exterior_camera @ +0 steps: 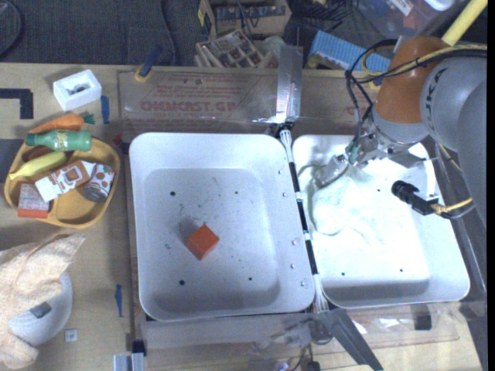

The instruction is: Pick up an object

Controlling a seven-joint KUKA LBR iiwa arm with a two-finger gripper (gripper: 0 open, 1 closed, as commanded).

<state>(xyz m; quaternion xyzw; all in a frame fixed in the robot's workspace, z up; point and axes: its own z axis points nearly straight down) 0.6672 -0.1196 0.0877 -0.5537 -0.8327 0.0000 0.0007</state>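
An orange cube [203, 241] lies on the floor of the left white bin [147, 207], a little left of its centre. My gripper [331, 169] is low over the upper left corner of the right white bin [433, 284], close to the wall between the two bins. The grey arm with its orange band [410, 83] comes down to it from the upper right. A pale, crumpled whitish thing [340, 207] lies on the right bin's floor just below the gripper; it is too washed out to tell what it is. The cube is far to the gripper's lower left.
A yellow bowl [93, 211] of toy food stands left of the bins, with a cloth [39, 277] below it and a small white box [77, 90] above. A black cable plug [410, 194] hangs over the right bin. A clear panel [201, 103] lies behind the bins.
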